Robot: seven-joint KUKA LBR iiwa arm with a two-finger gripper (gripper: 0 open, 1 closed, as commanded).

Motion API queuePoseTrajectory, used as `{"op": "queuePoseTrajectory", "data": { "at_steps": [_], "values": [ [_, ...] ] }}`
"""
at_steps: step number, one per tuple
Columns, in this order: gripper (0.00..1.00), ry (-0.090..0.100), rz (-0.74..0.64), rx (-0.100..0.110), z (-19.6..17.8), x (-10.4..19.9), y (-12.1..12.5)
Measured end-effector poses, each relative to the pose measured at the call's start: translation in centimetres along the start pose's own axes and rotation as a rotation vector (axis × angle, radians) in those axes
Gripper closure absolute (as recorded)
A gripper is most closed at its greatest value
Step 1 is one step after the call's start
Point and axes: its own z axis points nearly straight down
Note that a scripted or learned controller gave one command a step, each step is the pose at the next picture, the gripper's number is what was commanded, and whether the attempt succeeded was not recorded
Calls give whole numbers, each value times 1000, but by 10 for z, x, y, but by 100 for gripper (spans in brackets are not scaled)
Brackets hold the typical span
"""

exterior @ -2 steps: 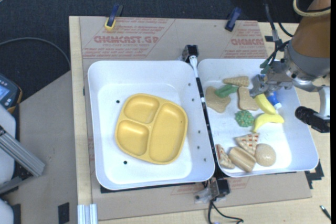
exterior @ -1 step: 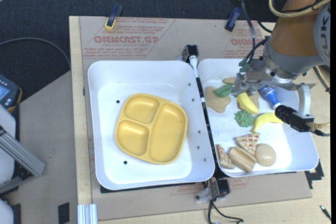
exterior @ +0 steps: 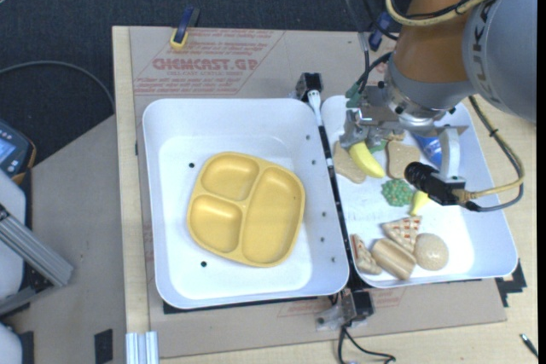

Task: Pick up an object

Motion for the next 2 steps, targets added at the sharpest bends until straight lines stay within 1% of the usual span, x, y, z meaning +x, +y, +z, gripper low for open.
{"op": "queuePoseTrajectory", "data": {
  "at_steps": [1,2],
  "values": [
    [100,-1,3,5,3,39,-2],
    [100,-1,6,8,14,47,-7]
  ]
}}
